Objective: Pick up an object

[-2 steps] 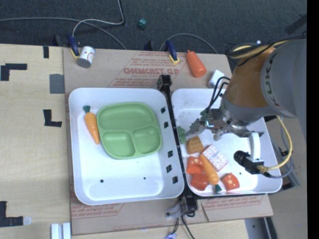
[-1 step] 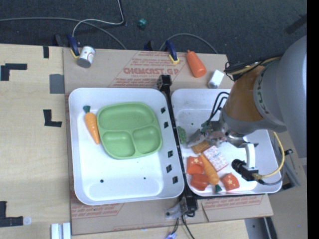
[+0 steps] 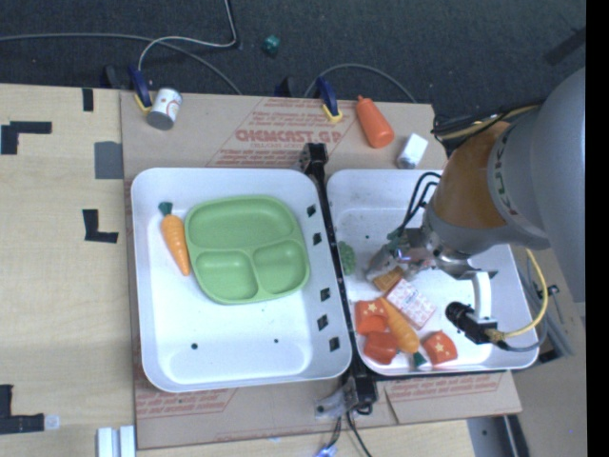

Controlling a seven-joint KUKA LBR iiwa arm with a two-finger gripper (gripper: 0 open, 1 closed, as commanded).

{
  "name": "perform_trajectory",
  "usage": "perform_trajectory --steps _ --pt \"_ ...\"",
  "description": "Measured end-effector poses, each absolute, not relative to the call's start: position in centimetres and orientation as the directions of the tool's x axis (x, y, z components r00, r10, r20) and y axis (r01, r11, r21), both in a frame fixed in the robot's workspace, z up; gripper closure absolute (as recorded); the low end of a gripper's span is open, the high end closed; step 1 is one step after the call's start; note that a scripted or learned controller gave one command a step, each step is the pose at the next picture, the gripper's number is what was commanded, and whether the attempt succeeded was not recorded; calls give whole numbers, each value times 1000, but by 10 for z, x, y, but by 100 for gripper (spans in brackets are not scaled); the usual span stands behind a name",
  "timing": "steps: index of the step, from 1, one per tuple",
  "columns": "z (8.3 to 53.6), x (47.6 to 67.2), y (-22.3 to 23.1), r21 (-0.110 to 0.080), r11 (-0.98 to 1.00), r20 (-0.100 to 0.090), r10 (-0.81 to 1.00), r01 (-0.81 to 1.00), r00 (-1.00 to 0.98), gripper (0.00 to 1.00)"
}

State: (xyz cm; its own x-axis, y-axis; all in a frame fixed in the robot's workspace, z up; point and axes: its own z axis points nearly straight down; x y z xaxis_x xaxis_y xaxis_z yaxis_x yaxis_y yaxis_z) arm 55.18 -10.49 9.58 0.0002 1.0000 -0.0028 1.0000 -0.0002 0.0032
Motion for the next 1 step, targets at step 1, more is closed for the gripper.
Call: perform_trajectory --steps 1 --pt "184 596 -34 1 2 0 1000 1000 -2 100"
